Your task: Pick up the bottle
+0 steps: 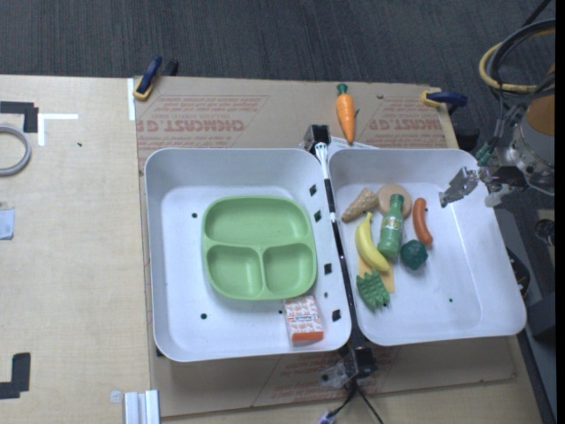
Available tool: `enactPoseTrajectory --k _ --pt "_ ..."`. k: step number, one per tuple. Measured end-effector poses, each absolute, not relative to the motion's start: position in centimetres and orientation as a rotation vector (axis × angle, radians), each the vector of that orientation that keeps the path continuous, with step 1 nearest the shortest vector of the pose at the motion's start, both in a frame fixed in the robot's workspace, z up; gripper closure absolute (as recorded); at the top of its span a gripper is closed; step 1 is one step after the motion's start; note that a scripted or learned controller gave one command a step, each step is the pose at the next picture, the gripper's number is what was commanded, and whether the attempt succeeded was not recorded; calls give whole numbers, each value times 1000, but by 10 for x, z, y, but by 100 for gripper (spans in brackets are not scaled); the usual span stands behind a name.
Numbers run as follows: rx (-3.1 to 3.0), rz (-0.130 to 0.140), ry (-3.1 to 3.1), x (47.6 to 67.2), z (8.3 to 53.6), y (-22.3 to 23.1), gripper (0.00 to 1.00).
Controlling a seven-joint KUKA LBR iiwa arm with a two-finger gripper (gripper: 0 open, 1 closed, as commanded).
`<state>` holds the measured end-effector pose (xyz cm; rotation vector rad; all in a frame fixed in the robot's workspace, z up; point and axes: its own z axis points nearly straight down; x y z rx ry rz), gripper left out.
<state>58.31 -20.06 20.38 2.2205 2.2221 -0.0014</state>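
The bottle [392,226] is green with a lighter label and lies in the right bin [477,299], near its left side. A yellow banana [371,244] touches it on the left, and a red sausage [423,222] lies just to its right. A dark green round piece [413,253] rests at its lower end. My gripper [470,186] hovers over the bin's upper right rim, well to the right of the bottle and apart from it. Nothing shows in its grasp.
A tan cone [358,205], a tan disc [394,194] and a green leafy toy [372,290] crowd the bottle. The left bin [168,263] holds a green divided plate [260,247] and an orange carton [305,319]. A carrot [344,113] lies outside on cardboard.
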Motion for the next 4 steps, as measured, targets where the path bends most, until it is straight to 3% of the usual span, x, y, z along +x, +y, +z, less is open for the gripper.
enactPoseTrajectory --k 1,2,3,4 --pt "2217 -2 2224 584 213 -201 100" --pt "2437 -3 1984 500 234 -92 100" --pt "2391 -3 2040 477 198 -27 100" --pt "2448 -3 1970 477 192 45 100"
